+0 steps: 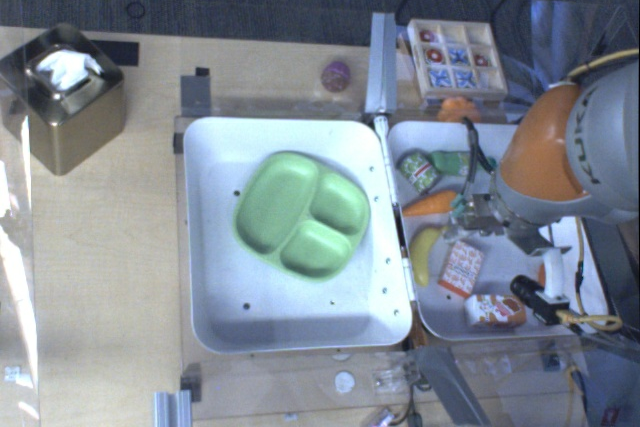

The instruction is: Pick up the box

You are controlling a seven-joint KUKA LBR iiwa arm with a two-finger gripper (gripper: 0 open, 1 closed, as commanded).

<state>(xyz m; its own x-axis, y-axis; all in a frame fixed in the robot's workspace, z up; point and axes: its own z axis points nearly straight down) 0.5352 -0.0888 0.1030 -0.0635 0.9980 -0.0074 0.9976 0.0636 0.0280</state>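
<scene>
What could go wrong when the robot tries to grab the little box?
The box lies flat in the crowded right bin, close beside the banana and near the carrot, so the gripper might bump or pinch one of them instead. A flat box may also slip away rather than lift. The arm covers part of that bin, so things under it could get knocked.

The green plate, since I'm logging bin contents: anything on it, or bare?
Bare. The green plate lies flat in the left bin, and its three compartments show plain green, nothing in them.
</scene>
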